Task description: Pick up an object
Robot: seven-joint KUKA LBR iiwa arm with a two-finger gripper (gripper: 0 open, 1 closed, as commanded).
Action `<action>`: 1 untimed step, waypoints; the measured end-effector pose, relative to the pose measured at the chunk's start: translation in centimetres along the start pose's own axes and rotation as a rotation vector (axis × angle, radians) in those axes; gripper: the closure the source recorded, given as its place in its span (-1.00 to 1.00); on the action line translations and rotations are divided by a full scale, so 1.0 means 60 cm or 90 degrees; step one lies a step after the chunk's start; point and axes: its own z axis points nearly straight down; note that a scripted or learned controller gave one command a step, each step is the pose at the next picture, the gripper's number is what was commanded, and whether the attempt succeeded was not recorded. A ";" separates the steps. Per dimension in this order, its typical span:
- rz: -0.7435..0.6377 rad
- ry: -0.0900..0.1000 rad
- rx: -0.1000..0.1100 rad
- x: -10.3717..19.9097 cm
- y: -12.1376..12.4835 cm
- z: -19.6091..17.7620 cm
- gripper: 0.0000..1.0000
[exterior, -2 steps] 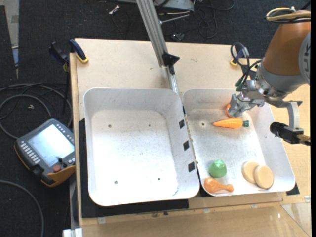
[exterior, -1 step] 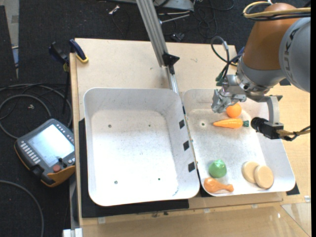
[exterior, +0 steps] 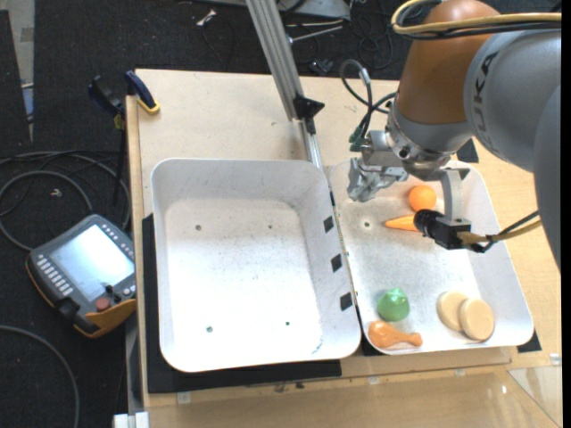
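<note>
Gripper (exterior: 366, 185) hangs over the far left corner of the right bin (exterior: 508, 275); whether its jaws are apart cannot be told. Nearest target, the orange carrot (exterior: 403, 223), lies just right. Advise centring over it before descending, clear of the orange ball (exterior: 422, 197).

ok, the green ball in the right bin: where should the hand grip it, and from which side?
Probably straight from above, fingers closing across the middle of the green ball. It looks round, so no axis matters much. Set the fingers left and right in the view: the orange piece lies just below it, while those flanks look free. The hand hangs near the bin's far end.
</note>
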 end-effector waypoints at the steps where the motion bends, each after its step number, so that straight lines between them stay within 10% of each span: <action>1: 0.001 0.000 0.002 0.079 0.003 0.023 1.00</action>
